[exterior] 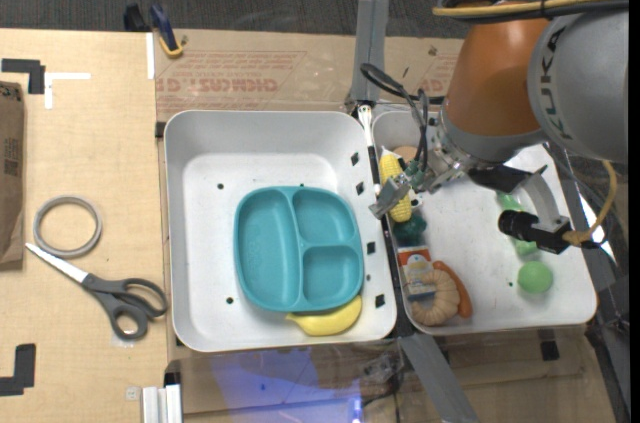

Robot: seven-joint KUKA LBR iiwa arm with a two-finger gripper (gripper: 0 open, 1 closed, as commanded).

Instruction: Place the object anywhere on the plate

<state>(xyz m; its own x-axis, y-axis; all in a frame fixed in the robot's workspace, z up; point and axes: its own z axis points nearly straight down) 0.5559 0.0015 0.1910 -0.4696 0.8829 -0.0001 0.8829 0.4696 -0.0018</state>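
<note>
**Ana:** Teal plastic is what is catching my eye first: a teal, three-compartment plastic plate (298,248) is lying in the left shallow white bin (190,211), and a yellow banana-shaped toy (328,319) is peeking out from under its near edge.

**Ben:** And the arm?

**Ana:** The grey arm with the orange band (530,71) is reaching in from the right, and its two-finger gripper (397,194) is hanging over the divide between the bins, at the left edge of the right shallow white bin (570,306).

**Ben:** Is it gripping anything?

**Ana:** A yellow corn-cob toy (396,186) is sitting right at the fingertips, but I cannot tell whether the fingers are closing on it or merely standing beside it.

**Ben:** What else is lying in that right bin?

**Ana:** A dark green toy (409,230) is resting just below the corn, then a small orange-and-white packet (415,264), and a tan, bread-like toy with an orange strip (438,299) near the front. A green ball (535,278) is sitting well apart, toward the right.

**Ben:** And outside the bins?

**Ana:** Grey-handled scissors (105,291) and a roll of clear tape (67,225) are lying on the wooden bench (90,131) to the left.
</note>
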